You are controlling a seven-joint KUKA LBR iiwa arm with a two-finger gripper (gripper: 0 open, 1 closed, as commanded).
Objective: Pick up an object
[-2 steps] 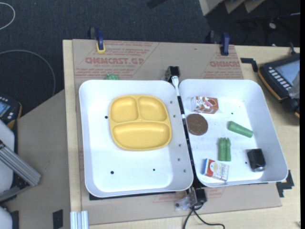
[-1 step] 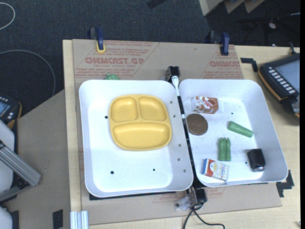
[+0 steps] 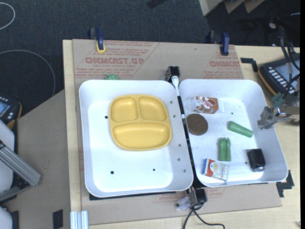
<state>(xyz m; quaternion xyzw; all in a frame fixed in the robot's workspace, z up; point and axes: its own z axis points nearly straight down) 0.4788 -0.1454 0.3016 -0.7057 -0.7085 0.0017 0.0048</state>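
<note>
yellow tray (image 3: pixel 140 123): smooth plastic (slight sheen) | bins (image 3: pixel 131 180): glossy white plastic | bench board (image 3: pixel 143 56): matt cardboard

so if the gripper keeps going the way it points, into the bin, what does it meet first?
Probably the green cylinder, the nearest thing left of the gripper in the right bin. Height is unclear, so it may pass above.

divided plate (image 3: pixel 140 122) in left bin (image 3: pixel 95 175), disc (image 3: pixel 197 124) in right bin (image 3: pixel 248 89)

Loose objects in the two white bins

Left bin: a yellow divided plate (image 3: pixel 140 122), flat, upper middle; right bin: a red-and-white packet (image 3: pixel 206 104) near the top; a brown disc (image 3: pixel 196 124) just below it; a green cylinder (image 3: pixel 239 129) tilted; a green bundle (image 3: pixel 224 149) upright; a black block (image 3: pixel 256 159); a small printed box (image 3: pixel 216 170) at the front edge.
</note>
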